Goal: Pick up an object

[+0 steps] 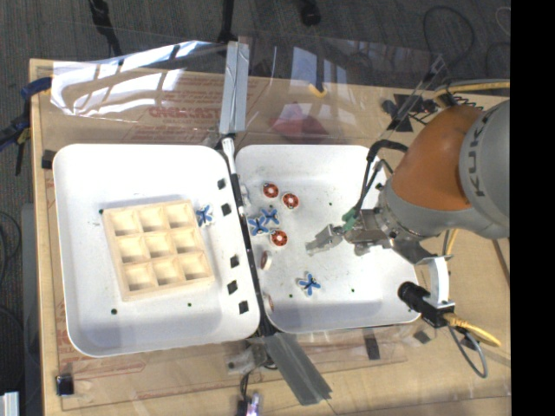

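Grey arm with orange band (451, 180) nearest us, its gripper (323, 239) low in the right bin (347, 315), finger spread we cannot tell, blue jack (307, 282) just beside, red rings (279, 238) near.

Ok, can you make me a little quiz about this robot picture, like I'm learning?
1. True or false: the wooden tray with nine square pockets lies in the left bin.
2. How many red rings lie in the right bin? A) one B) three C) five
3. Fill in: the gripper is over the ____ bin, with a blue jack lying on the bin floor nearby.

Key: 1 true; 2 B; 3 right.
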{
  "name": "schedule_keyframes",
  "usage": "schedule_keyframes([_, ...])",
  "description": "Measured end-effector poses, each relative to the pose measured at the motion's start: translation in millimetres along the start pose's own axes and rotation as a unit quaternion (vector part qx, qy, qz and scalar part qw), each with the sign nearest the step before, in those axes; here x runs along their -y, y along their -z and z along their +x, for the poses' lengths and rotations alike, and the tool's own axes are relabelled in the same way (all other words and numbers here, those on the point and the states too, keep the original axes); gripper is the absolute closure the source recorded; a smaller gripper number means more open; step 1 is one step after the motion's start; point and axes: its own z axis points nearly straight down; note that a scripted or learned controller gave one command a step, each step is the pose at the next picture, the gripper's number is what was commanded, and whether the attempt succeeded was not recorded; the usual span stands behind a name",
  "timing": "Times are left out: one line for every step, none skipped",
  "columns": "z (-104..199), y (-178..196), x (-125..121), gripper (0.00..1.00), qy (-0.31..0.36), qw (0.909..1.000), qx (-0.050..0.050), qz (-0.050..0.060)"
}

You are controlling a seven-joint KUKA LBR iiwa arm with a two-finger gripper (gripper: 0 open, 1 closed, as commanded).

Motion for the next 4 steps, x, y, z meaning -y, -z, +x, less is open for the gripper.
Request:
schedule_keyframes([12.0,-98.9,11.4,0.00,0.055,0.9985,0.000,-0.001])
schedule_keyframes([11.7,-89.1,10.7,1.00,0.058,0.9983,0.000,-0.001])
schedule_keyframes([11.9,-89.0,10.6,0.00,0.058,0.9983,0.000,-0.001])
schedule_keyframes([49.1,-96.5,-54.4,0.00,0.107,0.9941,0.012,-0.006])
